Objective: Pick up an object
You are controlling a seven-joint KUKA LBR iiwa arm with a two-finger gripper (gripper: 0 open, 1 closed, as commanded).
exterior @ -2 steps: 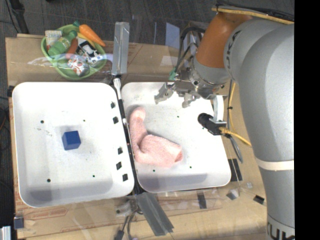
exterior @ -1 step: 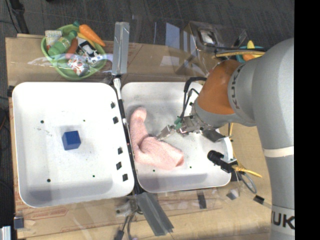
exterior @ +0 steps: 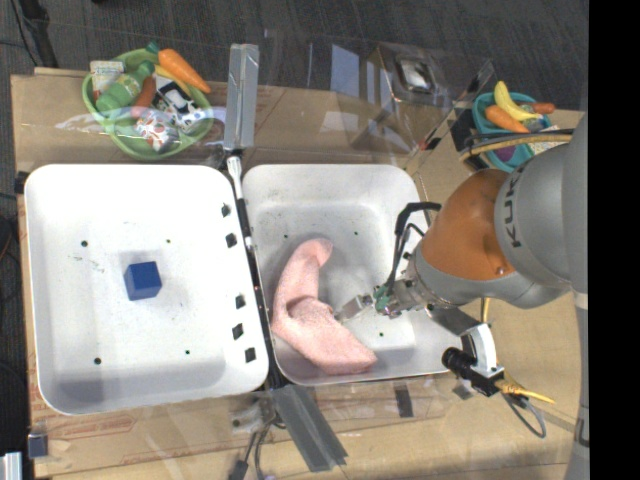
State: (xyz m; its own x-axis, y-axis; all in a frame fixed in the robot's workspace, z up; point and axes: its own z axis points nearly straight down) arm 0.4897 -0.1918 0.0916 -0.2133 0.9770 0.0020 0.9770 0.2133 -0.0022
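Claw (exterior: 352,308) low in the right bin (exterior: 330,183), and it sits right at the edge of the pink cloth (exterior: 312,313) — that crumpled, folded piece lying along the bin's left half, near the divider. The grey arm (exterior: 520,238) with its orange band comes in from the right and bends down over the bin's right side, cables trailing off behind it.

How the claw is set, wide or narrow, I cannot tell: it is small and dark against the white floor, and the tips blur into the cloth's edge. Nothing reads as lifted. The cloth lies flat on the bin floor, slumped, with no part of it raised.

Over in the left bin (exterior: 60,193), a blue cube (exterior: 143,280) sits alone near the middle, well apart from the arm. Nobody is going for that one right now.

So where does the pick stand? By my reading, early to midway: the approach looks made, the claw is down at a target, but a grasp is not shown and the lift is all still to come. Cloth is a tricky customer, too; a pinch at the very edge could slip off as the arm rises.

Up on the worktop, a green bowl of toys (exterior: 150,103) sits behind the left bin, untouched.
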